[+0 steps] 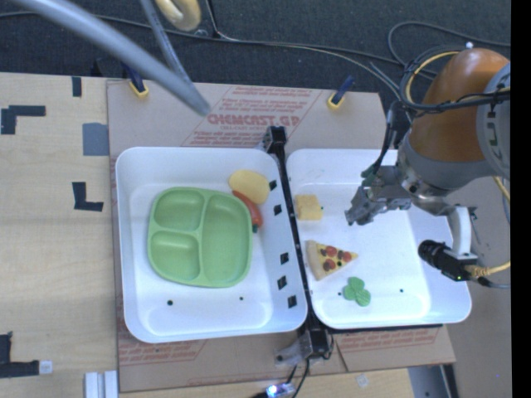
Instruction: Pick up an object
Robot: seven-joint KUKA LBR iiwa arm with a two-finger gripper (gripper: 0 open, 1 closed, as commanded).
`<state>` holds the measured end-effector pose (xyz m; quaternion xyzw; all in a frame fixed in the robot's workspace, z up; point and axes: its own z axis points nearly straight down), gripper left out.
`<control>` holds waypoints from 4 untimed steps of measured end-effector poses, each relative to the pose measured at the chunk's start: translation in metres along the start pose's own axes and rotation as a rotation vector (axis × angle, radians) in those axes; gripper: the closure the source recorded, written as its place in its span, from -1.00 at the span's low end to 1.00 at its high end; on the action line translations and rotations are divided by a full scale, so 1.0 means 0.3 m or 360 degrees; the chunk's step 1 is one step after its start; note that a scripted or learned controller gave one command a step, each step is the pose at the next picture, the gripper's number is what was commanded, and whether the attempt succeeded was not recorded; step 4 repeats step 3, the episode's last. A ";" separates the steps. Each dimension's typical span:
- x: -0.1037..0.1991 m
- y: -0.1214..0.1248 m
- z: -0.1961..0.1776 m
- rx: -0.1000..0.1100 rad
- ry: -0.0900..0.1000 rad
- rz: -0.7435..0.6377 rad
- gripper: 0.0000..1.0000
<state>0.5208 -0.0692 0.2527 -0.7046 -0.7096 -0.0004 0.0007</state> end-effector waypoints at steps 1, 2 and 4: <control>0.186 0.040 0.056 0.0004 -0.0001 0.0001 1.00; 0.340 0.069 0.100 0.0005 -0.0003 0.0003 1.00; 0.513 0.100 0.137 0.0002 -0.0003 0.0003 1.00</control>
